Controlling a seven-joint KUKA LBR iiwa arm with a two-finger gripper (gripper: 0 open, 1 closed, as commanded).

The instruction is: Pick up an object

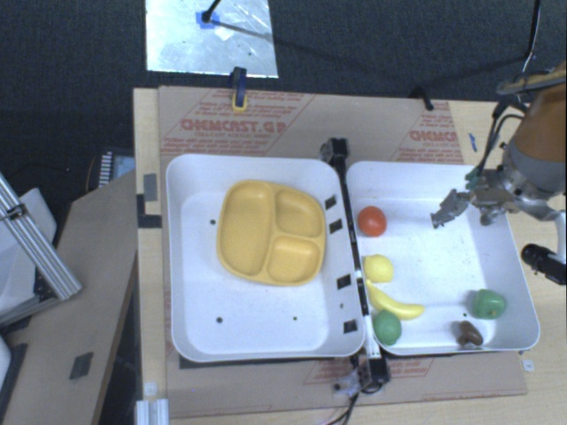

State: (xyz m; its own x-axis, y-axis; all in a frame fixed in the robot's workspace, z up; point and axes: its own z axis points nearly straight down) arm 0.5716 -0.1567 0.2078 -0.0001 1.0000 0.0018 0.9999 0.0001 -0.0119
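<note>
The right bin (pixel 416 200) holds several small items. A red-orange ball (pixel 372 221) lies by its left wall. Below it come a yellow lemon (pixel 378 268), a yellow banana (pixel 399 306) and a green fruit (pixel 386 328). In the near right corner sit a green apple (pixel 487 304) and a small brown piece (pixel 468 332). My gripper (pixel 467 212) hangs over the bin's upper right part, open, with nothing between its fingers. It is well to the right of the red-orange ball and above the apple in the view.
The left bin (pixel 190 237) holds a yellow divided plate (pixel 270 233). A black divider with clips (pixel 347 246) runs between the bins. Cables and the arm's wrist (pixel 540 140) crowd the right edge. Bare white floor (pixel 443 264) lies in the right bin's middle.
</note>
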